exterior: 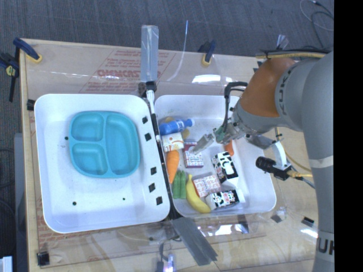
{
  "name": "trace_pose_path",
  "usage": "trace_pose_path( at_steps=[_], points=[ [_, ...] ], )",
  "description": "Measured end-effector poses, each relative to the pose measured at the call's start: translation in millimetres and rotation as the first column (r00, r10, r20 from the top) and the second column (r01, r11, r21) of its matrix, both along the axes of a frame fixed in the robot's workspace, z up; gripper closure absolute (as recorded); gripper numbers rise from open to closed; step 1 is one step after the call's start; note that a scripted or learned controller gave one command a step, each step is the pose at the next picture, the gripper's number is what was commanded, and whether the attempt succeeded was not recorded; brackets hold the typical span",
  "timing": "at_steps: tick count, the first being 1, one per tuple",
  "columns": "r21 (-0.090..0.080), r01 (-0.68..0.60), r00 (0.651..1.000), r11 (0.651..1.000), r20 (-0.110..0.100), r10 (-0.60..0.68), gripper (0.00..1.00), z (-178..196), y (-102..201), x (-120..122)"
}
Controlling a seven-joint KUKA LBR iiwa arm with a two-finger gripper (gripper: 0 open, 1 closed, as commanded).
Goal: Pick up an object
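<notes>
The right bin (258, 177) holds a heap of small items. A bottle with a blue cap (176, 126) lies at its upper left. Below the bottle are an orange carrot (172, 164), a green vegetable (179, 184) and a yellow banana (196, 198). Two small pink-and-white boxes (194, 160) (206, 184) and two black-and-white cartons (225, 166) (224, 198) lie in the middle. My gripper (197, 147) reaches in from the right, slanted down to the left. Its tip is low over the upper pink-and-white box, just right of the bottle.
The left bin (51, 197) carries a light blue divided plate (105, 143). A small orange item (228, 148) lies partly hidden under my wrist. The ridge between the two bins (154, 157) runs close to the carrot. Clamps and cables sit along the bench's far edge.
</notes>
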State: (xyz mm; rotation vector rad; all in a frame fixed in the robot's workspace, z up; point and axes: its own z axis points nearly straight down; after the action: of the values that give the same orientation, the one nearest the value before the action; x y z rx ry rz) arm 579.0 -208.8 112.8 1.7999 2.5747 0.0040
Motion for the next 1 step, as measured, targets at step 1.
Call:
trace_pose_path(
  at_steps=[1],
  points=[
    [-0.001,-0.107,0.994,0.994,-0.005,0.107,0.0,-21.6,33.6,6.3]
  ],
)
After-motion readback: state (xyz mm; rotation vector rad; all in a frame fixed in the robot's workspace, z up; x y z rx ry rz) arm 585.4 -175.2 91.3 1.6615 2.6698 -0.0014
